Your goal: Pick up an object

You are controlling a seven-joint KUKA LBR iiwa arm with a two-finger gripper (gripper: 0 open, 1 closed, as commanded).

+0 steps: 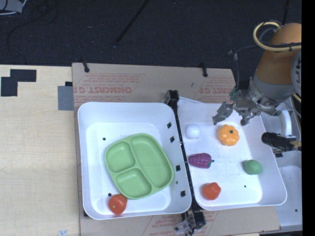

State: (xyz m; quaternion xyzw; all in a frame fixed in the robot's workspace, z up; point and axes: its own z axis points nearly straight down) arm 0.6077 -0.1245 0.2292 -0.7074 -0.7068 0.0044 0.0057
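Gripper [232, 115] — fingers spread apart, nothing between them, poised over right bin [275, 188] near its far edge, just above orange pepper [228, 134].
Right bin contents: orange pepper; white ball [192, 131] to its left; purple eggplant [200, 160] at middle; green lime-like object [253, 167] toward right wall; red tomato [211, 191] near front.
Left bin [93, 127] — green divided plate [139, 165], tilted; second red tomato [117, 204] at front corner, beside plate.
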